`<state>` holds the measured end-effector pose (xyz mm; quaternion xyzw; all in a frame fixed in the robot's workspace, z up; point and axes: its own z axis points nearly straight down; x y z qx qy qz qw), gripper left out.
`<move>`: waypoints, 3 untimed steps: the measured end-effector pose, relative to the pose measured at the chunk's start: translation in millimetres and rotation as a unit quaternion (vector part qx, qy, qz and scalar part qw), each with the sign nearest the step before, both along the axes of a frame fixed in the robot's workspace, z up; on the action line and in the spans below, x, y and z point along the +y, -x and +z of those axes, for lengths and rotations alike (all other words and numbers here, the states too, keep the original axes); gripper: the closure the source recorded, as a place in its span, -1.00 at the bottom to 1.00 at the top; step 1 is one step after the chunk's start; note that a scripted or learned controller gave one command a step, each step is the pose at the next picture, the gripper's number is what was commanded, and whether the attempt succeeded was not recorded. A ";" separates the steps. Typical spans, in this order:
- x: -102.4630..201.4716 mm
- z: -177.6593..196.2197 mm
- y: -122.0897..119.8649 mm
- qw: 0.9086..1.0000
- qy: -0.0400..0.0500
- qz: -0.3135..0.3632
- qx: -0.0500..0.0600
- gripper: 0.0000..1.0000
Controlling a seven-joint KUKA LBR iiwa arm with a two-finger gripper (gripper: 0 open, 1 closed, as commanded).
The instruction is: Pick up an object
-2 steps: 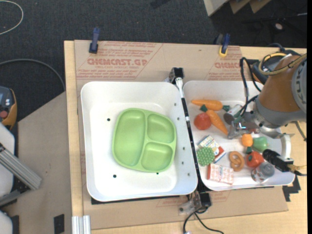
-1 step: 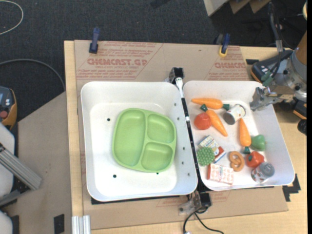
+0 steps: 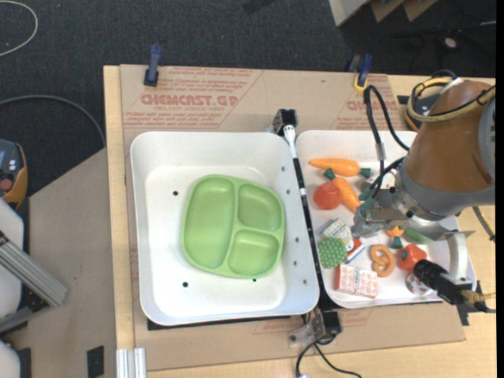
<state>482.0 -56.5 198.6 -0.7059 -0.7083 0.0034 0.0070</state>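
The gripper (image 3: 367, 220) hangs low in the right bin (image 3: 315, 144), among crowded toy food; whether it grasps anything I cannot tell. With the carrot (image 3: 335, 165), tomato (image 3: 327, 196) and pretzel (image 3: 381, 259) near each other, it may catch two things or only push them aside.

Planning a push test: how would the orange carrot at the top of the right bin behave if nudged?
The carrot looks round and tapered, so it would probably roll in a curve. It looks like light plastic, likely sliding easily on the smooth right bin.
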 end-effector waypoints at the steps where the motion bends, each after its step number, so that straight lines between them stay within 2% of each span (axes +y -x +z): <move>1: -56.7 24.4 2.9 1.000 0.004 -0.004 -0.009 1.00; 2: 2.4 43.0 -42.5 1.000 0.002 0.002 -0.010 1.00; 3: 61.8 -17.4 5.8 1.000 0.001 0.001 -0.003 1.00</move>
